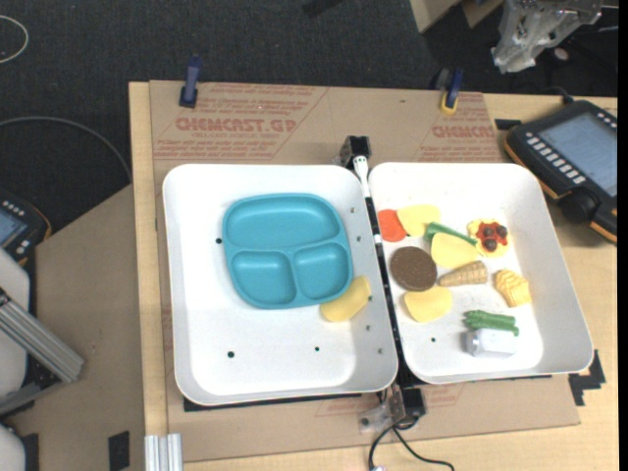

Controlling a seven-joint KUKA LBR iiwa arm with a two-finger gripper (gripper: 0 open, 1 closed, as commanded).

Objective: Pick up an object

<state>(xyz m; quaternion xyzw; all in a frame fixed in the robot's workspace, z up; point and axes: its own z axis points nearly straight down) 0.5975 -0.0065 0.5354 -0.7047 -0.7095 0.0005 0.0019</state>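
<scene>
The right bin (549, 263) holds several toy foods: a brown round cookie (412, 268), an orange-red piece (392, 225), yellow pieces (420, 218), a cone (463, 275), a pizza-like slice (489, 234), a ridged yellow piece (511, 287), a green piece (489, 319) and a grey-white item (491, 341). In the left bin (196, 312) lies a blue divided plate (285, 248), with a yellow piece (345, 302) at its lower right corner. The gripper (528, 23) hangs at the top right, beyond the bench's far edge and well away from both bins.
A black handheld pendant (574, 160) lies just right of the right bin. A blue clamp (189, 83) and a yellow clamp (451, 91) grip the cardboard's far edge. A black hinge piece (356, 151) sits between the bins at the back.
</scene>
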